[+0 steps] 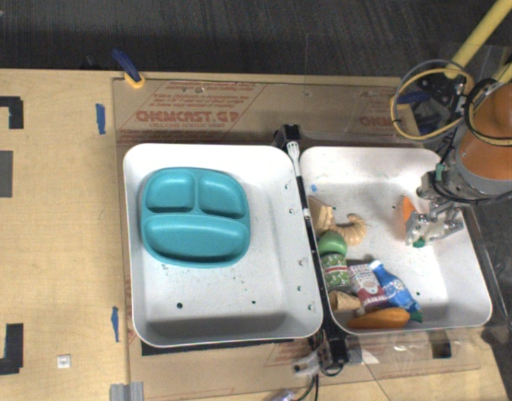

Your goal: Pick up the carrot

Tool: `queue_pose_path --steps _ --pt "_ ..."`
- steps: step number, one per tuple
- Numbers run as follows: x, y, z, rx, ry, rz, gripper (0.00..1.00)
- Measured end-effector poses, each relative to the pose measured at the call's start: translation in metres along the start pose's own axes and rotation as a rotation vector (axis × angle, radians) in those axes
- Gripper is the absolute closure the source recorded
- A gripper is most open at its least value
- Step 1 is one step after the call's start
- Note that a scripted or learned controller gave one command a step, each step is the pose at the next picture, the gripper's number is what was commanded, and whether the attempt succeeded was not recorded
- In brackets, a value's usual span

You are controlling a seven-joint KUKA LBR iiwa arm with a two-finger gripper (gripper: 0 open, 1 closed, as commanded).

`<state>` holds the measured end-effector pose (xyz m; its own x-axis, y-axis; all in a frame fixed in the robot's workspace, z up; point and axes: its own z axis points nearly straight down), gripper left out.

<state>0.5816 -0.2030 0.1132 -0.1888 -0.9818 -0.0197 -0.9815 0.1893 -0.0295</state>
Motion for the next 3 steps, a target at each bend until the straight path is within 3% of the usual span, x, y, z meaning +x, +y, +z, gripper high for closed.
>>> queue_pose_path --steps 1,2,3 --pt "-0.009 -0.078 0.028 -0.067 0.013 -0.376 1.00" --pt "-0.066 -0.033 -0.043 -0.023 0.012 -0.109 1.00" --pt "-0.068 -0.034 -0.053 -0.019 0.006 -0.105 1.00"
